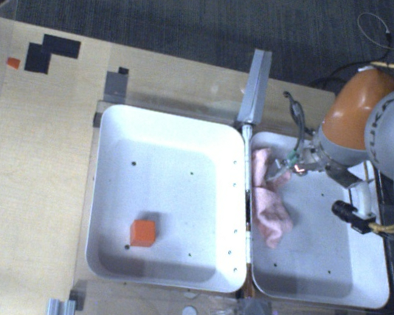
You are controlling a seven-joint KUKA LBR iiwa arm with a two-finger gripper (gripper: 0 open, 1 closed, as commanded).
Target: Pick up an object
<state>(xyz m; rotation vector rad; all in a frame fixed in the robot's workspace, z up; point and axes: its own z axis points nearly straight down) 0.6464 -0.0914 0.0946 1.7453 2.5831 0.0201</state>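
A: Where's the gripper (285,168) rn?

B: Low over the right bin (325,287), near its far-left corner. Arm (382,124) comes in from the right w/ the orange band above the wrist.

A: Open or closed? Got anything?

B: Can't tell, the tip's too small and cluttered w/ cables. Nothing visibly held.

A: And the target?

B: Pink cloth (268,199), crumpled, lying along the bin's left wall. Its upper end sits just left of the tip, prob touching it; the bulk trails off below and slightly left of the tool.

A: How will it handle?

B: My guess: v. light, soft, floppy. It won't slip like hard plastic, but it'll drape and sag when lifted. Not fragile.

A: Best spot to grab?

B: A raised fold, imo, either the ridge right by the tip or the thicker bunch further below. Flat edges pinch badly.

A: Anything else around?

B: Orange block (143,233) in the left bin (179,131), well off to the tool's left and below. Stiff, easy shape, but far away.
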